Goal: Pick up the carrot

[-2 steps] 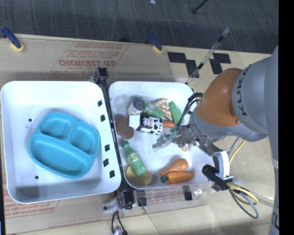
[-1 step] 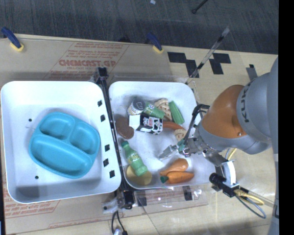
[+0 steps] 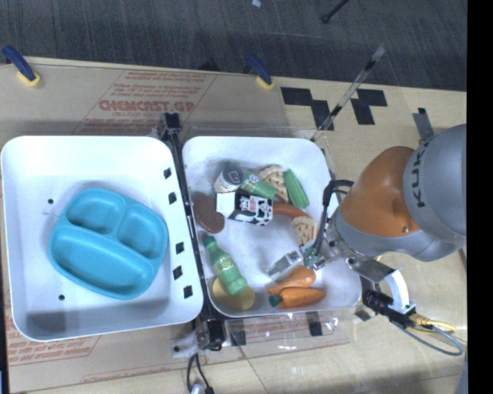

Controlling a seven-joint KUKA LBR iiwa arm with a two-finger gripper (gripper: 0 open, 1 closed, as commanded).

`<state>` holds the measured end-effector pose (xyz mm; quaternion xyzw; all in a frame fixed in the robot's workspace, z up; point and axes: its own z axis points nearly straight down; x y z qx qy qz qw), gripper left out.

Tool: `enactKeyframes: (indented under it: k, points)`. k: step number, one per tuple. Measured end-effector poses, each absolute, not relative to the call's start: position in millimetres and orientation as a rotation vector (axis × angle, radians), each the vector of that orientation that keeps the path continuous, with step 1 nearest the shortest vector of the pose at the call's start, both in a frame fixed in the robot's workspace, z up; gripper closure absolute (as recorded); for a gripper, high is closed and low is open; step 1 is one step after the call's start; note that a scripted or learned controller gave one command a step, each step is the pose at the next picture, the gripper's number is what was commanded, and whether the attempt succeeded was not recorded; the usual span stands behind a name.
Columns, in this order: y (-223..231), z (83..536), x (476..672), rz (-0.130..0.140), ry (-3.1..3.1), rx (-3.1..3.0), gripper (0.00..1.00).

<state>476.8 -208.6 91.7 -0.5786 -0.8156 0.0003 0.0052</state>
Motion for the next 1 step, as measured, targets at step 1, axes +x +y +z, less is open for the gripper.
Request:
enactKeyframes:
  k: [1]
  points:
    - [-208.0, 101.5, 477.4, 0.002, -2.561, -1.797, 1.0]
